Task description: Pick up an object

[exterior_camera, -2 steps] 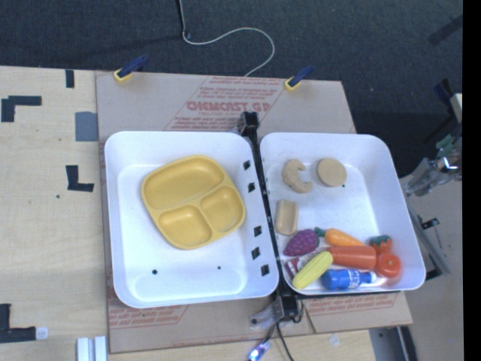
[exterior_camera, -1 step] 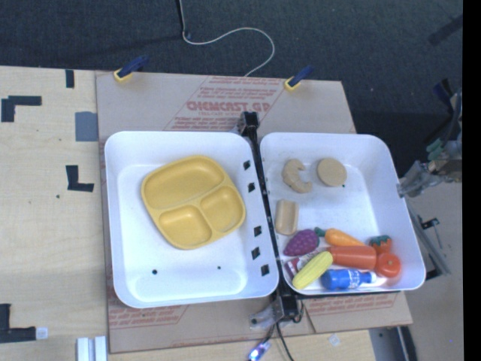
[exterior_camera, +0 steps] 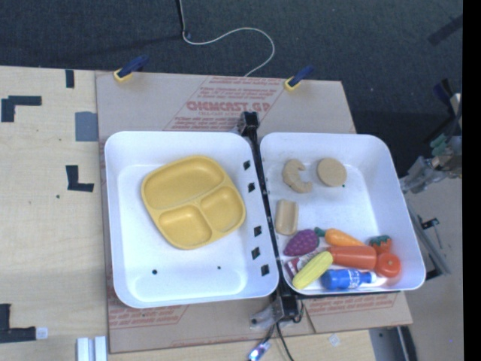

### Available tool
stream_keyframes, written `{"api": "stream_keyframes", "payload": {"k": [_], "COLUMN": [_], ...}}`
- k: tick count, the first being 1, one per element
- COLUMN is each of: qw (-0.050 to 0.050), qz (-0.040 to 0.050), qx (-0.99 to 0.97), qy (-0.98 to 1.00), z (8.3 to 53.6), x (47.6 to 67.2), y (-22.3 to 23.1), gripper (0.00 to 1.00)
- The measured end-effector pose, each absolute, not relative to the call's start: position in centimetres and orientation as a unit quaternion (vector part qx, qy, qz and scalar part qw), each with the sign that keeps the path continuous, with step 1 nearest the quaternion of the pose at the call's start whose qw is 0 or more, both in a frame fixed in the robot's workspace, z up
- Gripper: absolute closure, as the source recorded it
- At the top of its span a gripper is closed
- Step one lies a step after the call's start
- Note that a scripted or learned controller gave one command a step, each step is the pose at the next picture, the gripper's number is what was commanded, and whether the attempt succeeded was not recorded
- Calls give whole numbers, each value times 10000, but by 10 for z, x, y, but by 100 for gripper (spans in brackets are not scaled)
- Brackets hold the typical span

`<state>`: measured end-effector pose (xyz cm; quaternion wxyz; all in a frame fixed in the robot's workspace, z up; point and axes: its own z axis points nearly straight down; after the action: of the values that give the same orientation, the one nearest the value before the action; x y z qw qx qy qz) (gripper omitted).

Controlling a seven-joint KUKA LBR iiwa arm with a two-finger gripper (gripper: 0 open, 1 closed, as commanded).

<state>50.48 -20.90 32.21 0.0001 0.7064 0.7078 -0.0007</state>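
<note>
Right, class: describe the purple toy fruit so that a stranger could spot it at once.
Start at the right-hand white bin, then look to the cluster of toy food along its near edge. The purple grapes lie at that cluster's left end, just above the yellow corn cob and left of the orange carrot. They are the bin's single purple, bumpy piece.

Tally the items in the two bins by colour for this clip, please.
Yellow: 2, the divided plate and the corn
Tan: 3
Purple: 1, the grapes
Orange or red: 3
Blue: 1, the tube
Total: 10
</note>
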Motion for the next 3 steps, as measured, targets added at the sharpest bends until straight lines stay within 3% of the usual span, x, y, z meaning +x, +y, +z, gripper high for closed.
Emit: {"api": "stream_keyframes", "payload": {"k": [2,3], "qw": [2,1], "qz": [-9,-11], "qx": [7057,7065], "qy": [7085,7077], "z": [341,296], "x": [506,549], "y": [-208,-224], "gripper": [100,100]}}
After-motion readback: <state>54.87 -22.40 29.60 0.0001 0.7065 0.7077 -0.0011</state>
